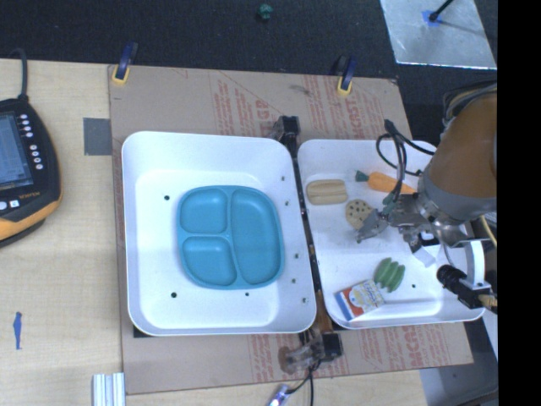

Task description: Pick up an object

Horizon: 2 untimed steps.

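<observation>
Nearest, at the front of the right bin (456, 315), a red, white and blue packet (362, 299) lies flat against the front wall. Just behind it, and apart from it, lies a green item (390, 274).

The gripper (369, 227) sits low over the middle of this bin, on the arm (461, 163) reaching in from the right. Whether the jaws are apart or together cannot be told, and nothing is seen held between them. The gripper tip is just beside a round speckled biscuit (356, 211), on its near side; contact cannot be confirmed.

Further back, a tan oblong (326, 192) lies near the bin's left wall. An orange carrot (385, 181) lies to its right, partly covered by the arm's cables.

The left bin (144, 227) holds a blue divided plate (230, 235), flat and roughly central.

Both bins rest on a cardboard sheet (211, 100) on the tabletop (51, 311), clipped at its far edge by two clamps (124, 62). A pendant (21, 172) lies at the tabletop's left edge.

Beyond is dark floor (169, 15).
</observation>
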{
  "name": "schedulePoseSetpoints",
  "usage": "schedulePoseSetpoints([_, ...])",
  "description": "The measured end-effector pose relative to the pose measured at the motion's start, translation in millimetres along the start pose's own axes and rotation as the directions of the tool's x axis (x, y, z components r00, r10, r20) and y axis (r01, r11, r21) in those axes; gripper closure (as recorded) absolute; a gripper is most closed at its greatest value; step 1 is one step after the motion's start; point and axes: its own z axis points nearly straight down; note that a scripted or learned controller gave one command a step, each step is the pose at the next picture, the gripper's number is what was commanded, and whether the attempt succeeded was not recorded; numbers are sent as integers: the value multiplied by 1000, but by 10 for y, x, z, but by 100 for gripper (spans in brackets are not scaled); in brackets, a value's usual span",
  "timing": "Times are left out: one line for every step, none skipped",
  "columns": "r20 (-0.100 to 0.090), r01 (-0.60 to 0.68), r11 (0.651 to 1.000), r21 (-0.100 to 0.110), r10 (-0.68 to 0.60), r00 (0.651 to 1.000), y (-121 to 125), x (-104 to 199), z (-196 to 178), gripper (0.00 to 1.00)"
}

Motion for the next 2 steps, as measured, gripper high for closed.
schedulePoseSetpoints([1,0,1000,-2,0,1000,575,-5,264,0])
schedulePoseSetpoints([0,-1,1000,-3,1,1000,1112,-285,526,0])
